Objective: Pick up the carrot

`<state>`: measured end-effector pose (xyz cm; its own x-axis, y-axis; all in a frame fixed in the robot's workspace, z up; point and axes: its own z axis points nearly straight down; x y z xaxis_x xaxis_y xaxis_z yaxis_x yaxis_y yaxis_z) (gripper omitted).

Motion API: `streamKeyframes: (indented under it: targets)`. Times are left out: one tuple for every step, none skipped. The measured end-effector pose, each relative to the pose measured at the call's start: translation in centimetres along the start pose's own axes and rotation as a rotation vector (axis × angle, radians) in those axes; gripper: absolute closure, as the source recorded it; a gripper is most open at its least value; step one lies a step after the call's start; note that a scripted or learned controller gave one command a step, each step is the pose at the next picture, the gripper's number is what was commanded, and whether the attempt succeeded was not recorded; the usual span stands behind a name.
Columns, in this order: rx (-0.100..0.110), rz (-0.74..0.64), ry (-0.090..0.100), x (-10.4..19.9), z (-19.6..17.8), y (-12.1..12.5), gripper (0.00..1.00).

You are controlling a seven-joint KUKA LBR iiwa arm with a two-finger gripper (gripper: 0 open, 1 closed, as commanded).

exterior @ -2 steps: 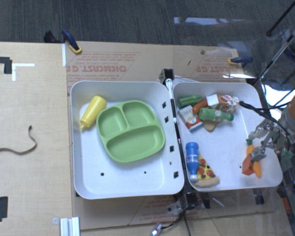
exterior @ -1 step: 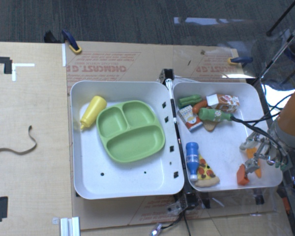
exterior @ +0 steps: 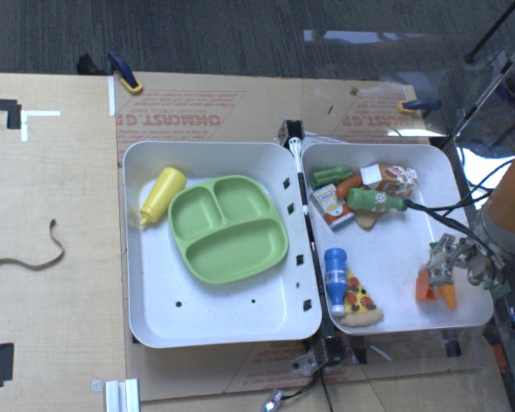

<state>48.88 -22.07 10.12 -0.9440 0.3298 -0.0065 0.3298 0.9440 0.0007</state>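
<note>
- The gripper [exterior: 440, 269] hangs low over the right bin [exterior: 395, 264], close to its right wall, with cables trailing off toward the arm at the view's right edge.
- An orange piece, which looks like the carrot [exterior: 436, 290], sits directly under the gripper's tip, near the bin's front right corner.
- I cannot tell whether the jaws are apart or closed: metal parts and cables blur together there, and it is unclear if the carrot lies between them or merely below.
- At the back of the right bin lies a cluster: a green bottle [exterior: 376, 200], a small carton [exterior: 330, 204], a white packet [exterior: 390, 177] and a green vegetable [exterior: 330, 175], touching or overlapping one another.
- Along the same bin's left wall a blue bottle [exterior: 335, 269] lies lengthwise, with a pizza slice [exterior: 359, 300] just beside its front end.
- The left bin [exterior: 154, 307] holds a green divided plate [exterior: 229, 227] in its middle, and a yellow bottle [exterior: 160, 194] lies tilted against the plate's back left edge.
</note>
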Motion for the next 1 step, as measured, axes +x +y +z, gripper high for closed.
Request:
streamKeyframes:
  targets:
    - [0.000,-0.002,-0.003,-0.15,-0.93,0.06,1.00]
